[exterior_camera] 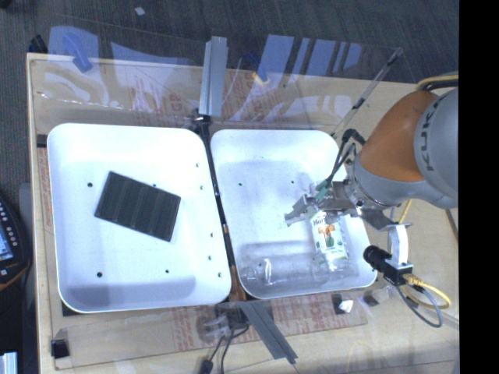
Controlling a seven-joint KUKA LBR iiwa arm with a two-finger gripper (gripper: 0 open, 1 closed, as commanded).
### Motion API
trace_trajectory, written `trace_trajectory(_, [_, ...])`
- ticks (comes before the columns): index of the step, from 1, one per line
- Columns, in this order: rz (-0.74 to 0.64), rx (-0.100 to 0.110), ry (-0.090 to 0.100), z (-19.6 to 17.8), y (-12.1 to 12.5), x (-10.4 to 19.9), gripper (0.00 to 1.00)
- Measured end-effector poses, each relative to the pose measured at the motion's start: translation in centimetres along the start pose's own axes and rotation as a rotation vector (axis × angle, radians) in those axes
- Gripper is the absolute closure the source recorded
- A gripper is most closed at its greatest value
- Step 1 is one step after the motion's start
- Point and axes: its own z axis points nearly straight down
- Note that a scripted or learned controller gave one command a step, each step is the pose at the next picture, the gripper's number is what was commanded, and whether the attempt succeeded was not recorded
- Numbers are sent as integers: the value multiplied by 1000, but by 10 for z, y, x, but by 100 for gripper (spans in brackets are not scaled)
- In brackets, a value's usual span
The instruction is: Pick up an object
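Left white shallow bin (78,248): one item, a dark grey flat rectangular slab with a ribbed top (138,206). It lies flat in the middle-left of the bin floor, skewed so its long side runs from upper left to lower right, clear of all walls.

Right white shallow bin (249,170) sits just beside the left one, rims touching along the centre seam. It holds two items:
- A clear plastic bottle (284,269) on its side along the near wall, with its long axis running left-right. It's see-through, so its outline is faint.
- A small white carton with green and orange print (330,240), on the right side of the bin, with its near end touching or overlapping the bottle's right end.

The pincer (316,201) is down inside the right bin, right of centre, at the far end of the carton. Can't tell whether it is spread, pressed together or touching the carton, as the metal parts blur together there. Nothing is visibly held.

The grey arm with the orange band (405,146) comes in over the right bin's far right corner. The pale bench (440,248) shows to the right of the bin.

All three pick candidates are on the bin floors.
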Motion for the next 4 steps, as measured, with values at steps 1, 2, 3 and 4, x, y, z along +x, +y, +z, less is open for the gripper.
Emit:
trace_trajectory(1, [-140,2,2,71,30,12,0])
trace_trajectory(2, [-169,-3,0,19,21,-6,0])
trace_trajectory(3, [-169,-3,0,20,21,-6,0])
trace_trajectory(4, [-169,-3,0,20,21,-6,0])
